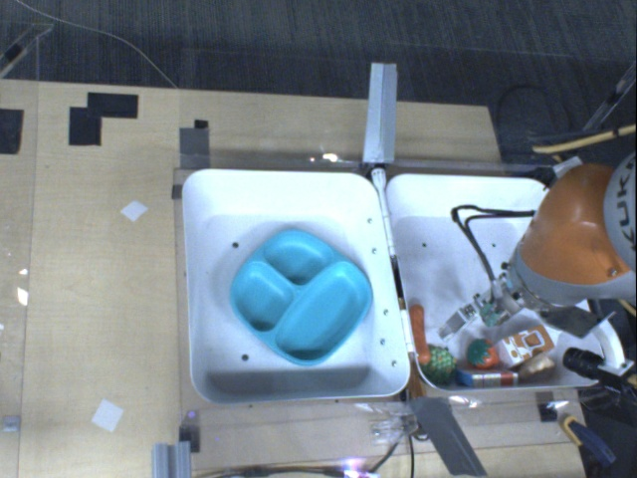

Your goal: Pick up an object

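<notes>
Blue tray point(302, 295) mid left bin point(209, 217), end effector point(485, 314) over right bin clutter point(478, 361)

A robotics lab — a pale wooden bench point(90, 267) carrying two white bins point(204, 267) in metal brackets, black marker patches point(100, 116), loose cables point(90, 28) over dark carpet, and a KUKA arm point(577, 237).

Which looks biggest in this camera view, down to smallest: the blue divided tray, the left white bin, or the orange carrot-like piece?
1. Left white bin.
2. Blue divided tray, lying inside that bin.
3. Orange carrot-like piece, by the right bin's left wall.
</notes>
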You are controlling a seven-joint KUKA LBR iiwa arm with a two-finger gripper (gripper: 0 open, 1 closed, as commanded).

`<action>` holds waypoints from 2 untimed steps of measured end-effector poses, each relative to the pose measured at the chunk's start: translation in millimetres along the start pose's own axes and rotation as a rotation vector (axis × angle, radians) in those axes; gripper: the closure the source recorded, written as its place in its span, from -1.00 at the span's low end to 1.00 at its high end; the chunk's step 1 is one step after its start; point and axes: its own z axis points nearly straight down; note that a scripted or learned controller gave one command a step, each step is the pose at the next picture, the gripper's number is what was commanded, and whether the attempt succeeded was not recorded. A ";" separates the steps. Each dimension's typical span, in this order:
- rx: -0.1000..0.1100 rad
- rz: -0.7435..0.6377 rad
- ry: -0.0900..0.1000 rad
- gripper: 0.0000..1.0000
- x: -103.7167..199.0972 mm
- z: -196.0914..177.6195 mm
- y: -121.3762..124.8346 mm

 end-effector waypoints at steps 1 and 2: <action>-0.007 -0.025 -0.006 -1.00 -62.2 31.9 64.8; -0.004 0.080 -0.002 -1.00 -9.3 29.5 -4.0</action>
